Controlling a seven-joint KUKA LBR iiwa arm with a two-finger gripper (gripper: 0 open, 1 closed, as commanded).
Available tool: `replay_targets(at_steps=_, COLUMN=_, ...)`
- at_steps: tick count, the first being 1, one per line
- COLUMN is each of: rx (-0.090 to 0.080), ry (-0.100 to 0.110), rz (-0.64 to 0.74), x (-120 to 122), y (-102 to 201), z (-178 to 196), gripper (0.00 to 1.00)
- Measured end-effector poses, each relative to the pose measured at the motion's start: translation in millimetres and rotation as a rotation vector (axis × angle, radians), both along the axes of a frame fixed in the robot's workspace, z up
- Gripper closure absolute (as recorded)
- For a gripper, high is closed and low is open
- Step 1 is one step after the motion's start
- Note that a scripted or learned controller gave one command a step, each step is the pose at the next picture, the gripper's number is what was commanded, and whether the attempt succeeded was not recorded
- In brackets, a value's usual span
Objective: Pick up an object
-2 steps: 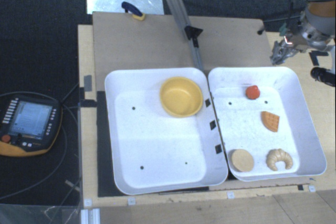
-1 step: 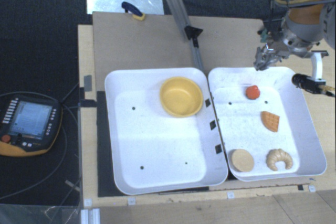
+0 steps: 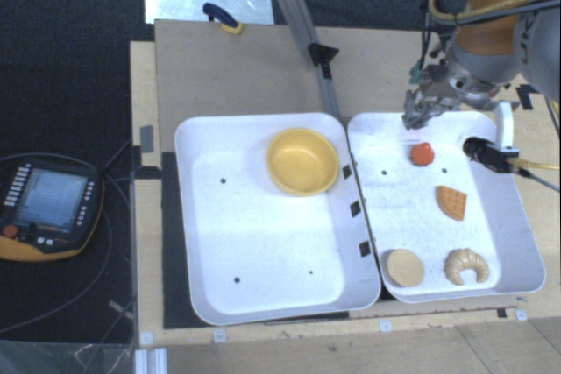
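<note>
Two shallow white bins (image 3: pixel 263 276) fill centre frame; right of centre, the gripper (image 3: pixel 419 120), its opening impossible to judge, hovers above a small round red toy tomato (image 3: pixel 422 154), probably light, rigid, slippery: pinch its middle.

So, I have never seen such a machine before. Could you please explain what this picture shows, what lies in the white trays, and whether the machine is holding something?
This is one camera fixed above a bench, looking down at a slant. The grey and orange machine at the right is a robot arm; its gripper hangs over the far edge of the right bin. Nothing is visible between its fingers, so it holds nothing that I can see. The left bin holds a yellow bowl. The right bin holds a small red tomato-like ball, a waffle piece, a round cracker and a croissant. They look like toy food.
</note>
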State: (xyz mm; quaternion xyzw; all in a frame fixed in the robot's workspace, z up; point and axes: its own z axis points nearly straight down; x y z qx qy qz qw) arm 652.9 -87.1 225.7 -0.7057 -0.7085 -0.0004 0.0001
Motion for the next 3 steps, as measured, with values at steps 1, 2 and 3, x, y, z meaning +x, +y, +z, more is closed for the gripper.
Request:
replay_targets(at_steps=1, rx=0.001, ry=-0.002, rz=0.000, x=-13.7, y=51.9, z=11.9, gripper=1.00)
replay_targets(at_steps=2, rx=0.001, ry=0.000, rz=0.001, x=-35.7, y=104.8, z=8.0, gripper=1.00)
replay_targets(at_steps=3, rx=0.000, ry=0.000, rz=0.000, x=-39.5, y=151.6, z=-2.0, gripper=1.00)
